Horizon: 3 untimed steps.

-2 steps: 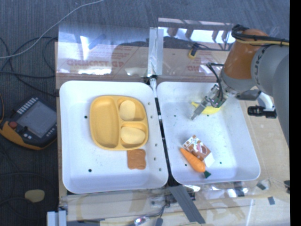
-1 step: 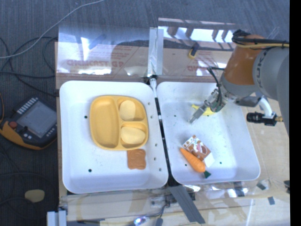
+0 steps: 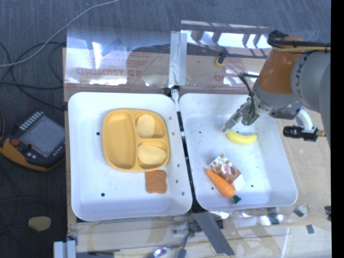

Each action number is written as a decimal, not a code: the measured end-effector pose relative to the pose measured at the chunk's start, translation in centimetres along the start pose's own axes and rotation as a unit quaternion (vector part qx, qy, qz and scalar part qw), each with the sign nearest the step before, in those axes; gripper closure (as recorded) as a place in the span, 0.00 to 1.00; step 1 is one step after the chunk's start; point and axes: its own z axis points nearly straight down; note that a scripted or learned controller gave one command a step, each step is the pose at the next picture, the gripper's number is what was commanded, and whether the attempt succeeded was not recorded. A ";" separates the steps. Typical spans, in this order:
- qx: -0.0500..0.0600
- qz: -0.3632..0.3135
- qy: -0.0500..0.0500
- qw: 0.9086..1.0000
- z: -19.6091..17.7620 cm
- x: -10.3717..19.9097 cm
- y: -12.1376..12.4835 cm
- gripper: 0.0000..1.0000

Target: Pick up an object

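One banana point(image 3: 242, 138) just below gripper point(image 3: 234, 123): light, smooth, curved, so grab mid-body across its width. Can't tell gripper state.

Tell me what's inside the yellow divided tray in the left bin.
The yellow tray holds two pale round pieces: one in its upper small compartment, another in the lower. Its long compartment looks bare. Whatever lies beneath those pieces is covered.

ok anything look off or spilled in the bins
Nothing stands out. The yellow tray sits flat in the left bin with a brown piece beside it; the banana, carrot and small packet lie loose in the right bin.
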 end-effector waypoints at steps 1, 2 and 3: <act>0.000 0.000 0.000 1.000 0.0 0.0 0.0 0.00; 0.002 0.020 0.001 1.000 1.0 3.2 -2.5 0.00; -0.001 0.020 0.000 1.000 -0.1 3.2 -2.3 1.00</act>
